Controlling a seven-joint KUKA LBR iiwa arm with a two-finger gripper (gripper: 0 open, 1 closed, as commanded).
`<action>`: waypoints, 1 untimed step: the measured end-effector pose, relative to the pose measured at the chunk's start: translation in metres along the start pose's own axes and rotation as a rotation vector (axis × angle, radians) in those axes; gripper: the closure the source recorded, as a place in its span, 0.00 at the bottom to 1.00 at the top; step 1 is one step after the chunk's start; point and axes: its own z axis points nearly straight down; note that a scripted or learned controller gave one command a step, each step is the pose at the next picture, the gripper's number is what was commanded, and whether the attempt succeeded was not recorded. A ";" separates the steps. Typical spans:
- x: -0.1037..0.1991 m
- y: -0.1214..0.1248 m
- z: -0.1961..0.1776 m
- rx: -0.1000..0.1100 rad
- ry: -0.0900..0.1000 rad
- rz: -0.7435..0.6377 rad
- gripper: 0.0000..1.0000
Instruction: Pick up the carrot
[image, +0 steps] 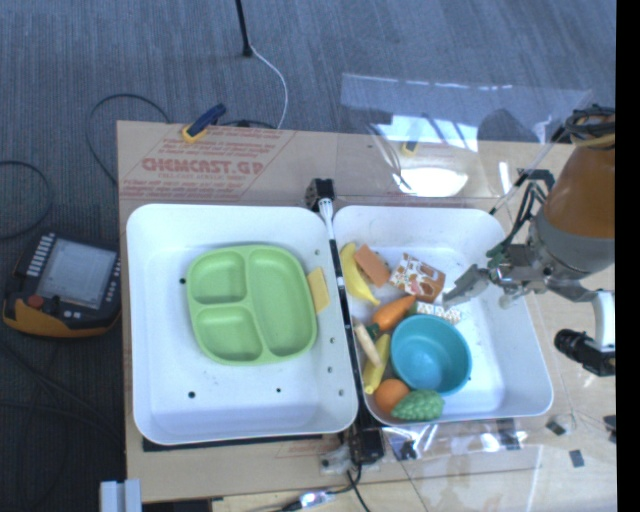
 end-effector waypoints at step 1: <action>0.080 -0.039 0.040 0.009 0.004 0.067 0.00</action>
